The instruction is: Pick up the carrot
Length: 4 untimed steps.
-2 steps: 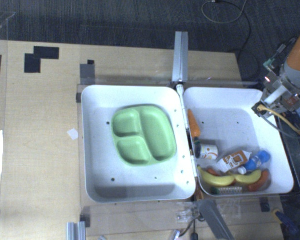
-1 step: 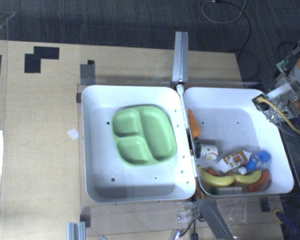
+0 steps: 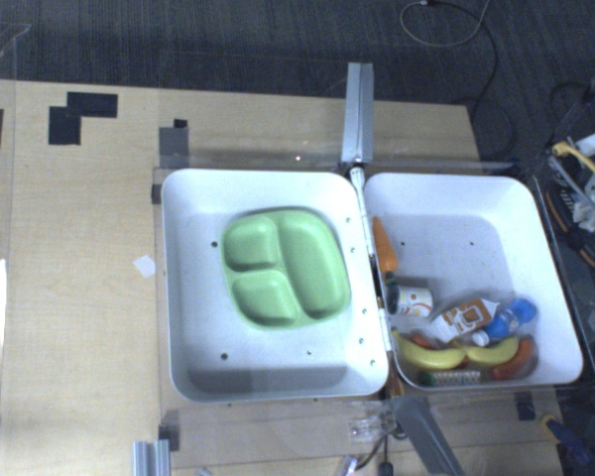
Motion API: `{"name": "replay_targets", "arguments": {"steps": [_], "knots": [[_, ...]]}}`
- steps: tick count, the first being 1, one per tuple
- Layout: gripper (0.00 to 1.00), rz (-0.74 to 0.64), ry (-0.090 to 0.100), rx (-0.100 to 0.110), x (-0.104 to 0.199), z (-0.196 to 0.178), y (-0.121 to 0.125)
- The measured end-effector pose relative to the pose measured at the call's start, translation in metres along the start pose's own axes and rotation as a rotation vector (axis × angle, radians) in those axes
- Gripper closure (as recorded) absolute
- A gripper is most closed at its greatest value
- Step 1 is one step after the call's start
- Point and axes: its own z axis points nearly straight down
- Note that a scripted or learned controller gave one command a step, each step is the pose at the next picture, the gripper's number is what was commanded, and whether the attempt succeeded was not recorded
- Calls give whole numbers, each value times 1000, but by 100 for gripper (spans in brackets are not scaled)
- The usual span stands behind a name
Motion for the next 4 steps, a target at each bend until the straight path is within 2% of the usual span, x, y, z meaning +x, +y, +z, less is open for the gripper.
{"name": "replay_targets", "arguments": {"steps": [1,2,3,4], "knots": [[100,-6,-5,3,65,99,13],[100,0,0,1,69,235,13],[100,-1,1,1,93,234,17],[100,-87,1,0,86,127,9]]}}
